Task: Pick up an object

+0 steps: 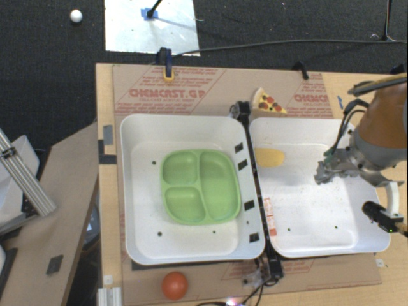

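An orange round ball [174,285] lies at the bench's near edge. A flat yellow oval piece [269,157] lies near the right bin's [319,244] far-left corner, well apart from the gripper [326,171] by its right side; whether the jaws are parted I cannot tell.

Tray [201,187] in left bin [137,171]; hand [326,171] over right bin [319,238]; ball [174,285] in front.
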`<move>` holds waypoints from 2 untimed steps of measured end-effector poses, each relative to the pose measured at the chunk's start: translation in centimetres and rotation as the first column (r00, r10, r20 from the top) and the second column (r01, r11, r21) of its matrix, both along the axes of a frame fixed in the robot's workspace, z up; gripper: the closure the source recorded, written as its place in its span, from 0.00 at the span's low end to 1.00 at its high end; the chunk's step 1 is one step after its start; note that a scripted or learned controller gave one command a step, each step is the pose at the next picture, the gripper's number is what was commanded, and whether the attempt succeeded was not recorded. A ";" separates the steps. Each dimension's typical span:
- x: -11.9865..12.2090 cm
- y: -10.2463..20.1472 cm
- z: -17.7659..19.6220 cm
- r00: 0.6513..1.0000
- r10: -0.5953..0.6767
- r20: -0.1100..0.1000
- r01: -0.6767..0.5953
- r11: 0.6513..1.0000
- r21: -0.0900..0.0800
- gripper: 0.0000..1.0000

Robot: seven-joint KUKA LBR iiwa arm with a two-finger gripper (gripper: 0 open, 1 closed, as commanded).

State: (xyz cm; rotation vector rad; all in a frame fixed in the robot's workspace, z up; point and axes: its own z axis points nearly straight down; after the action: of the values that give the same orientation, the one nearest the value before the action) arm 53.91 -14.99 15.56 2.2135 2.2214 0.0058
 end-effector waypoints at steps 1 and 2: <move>0.5 -0.4 6.4 1.000 0.001 0.003 -0.001 1.000 -0.001 1.00; 0.6 -0.4 9.9 1.000 0.001 -0.001 -0.001 1.000 0.000 1.00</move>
State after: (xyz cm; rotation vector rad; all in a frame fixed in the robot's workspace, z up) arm 54.54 -15.39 25.42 2.2124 2.2228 0.0051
